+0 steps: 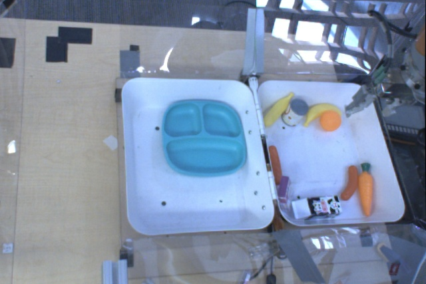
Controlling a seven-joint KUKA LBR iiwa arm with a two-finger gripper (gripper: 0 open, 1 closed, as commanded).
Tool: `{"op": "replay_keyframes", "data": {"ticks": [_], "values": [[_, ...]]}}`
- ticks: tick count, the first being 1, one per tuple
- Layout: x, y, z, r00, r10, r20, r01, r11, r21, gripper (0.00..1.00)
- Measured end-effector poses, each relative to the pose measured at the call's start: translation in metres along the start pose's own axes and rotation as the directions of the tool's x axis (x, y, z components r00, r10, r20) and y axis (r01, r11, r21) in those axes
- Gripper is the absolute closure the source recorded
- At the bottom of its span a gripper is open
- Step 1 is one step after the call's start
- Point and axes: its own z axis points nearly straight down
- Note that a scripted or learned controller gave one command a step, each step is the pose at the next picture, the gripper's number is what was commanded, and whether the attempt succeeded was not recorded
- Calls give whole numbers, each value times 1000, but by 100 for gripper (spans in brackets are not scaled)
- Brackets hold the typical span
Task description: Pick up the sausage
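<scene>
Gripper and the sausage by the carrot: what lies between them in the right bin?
In the camera view, bare white bin floor lies between the gripper and the sausage; the orange ball sits just left of that line.

We see the sausage (273,163), a slim orange-red link, lying flat and lengthwise in the right bin (333,166), hard against its left wall, just above a small purple piece (284,185)

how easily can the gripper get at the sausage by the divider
Probably, but awkwardly. The sausage lies uncovered from above, yet it hugs the right bin's left wall, with a purple item touching its lower end. The gripper sits across the bin at the upper right.
</scene>
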Motion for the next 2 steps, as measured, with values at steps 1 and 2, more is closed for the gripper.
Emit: {"op": "replay_keyframes", "data": {"ticks": [1, 2], "values": [[1, 2, -12, 1000, -6, 1, 6, 1000, -6, 100], [1, 2, -12, 1000, -6, 1, 6, 1000, -6, 0]]}}
